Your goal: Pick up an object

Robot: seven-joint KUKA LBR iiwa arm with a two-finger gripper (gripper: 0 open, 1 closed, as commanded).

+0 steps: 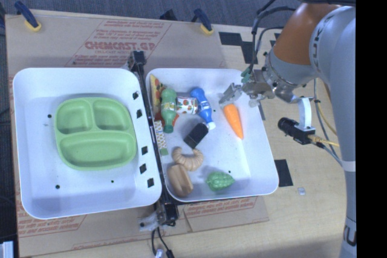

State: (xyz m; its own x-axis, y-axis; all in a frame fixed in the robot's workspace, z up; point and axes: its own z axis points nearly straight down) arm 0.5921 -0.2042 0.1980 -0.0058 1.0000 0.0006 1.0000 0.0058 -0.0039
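The right bin [261, 157] holds several small objects. An orange carrot [234, 121] lies near its right wall, pointing down. My gripper [241, 95] hovers just above the carrot's upper end at the bin's top right, its fingers [230, 93] spread open with nothing between them. Left of the carrot lie a blue bottle [203, 107], a white-labelled can [187, 106] and a green bottle [168, 110]. A black block [195, 135] sits in the middle. Near the front are a tan curved pastry [188, 158], a brown bread roll [179, 180] and a green leafy piece [219, 180].
The left bin [36, 181] carries a green divided plate [95, 132]. A colourful strip [158, 127] lies along the right bin's left wall. Cardboard [121, 39] underlies both bins, with clamps [28, 16] at the back edge. Cables and a black plug [296, 130] hang right of the bin.
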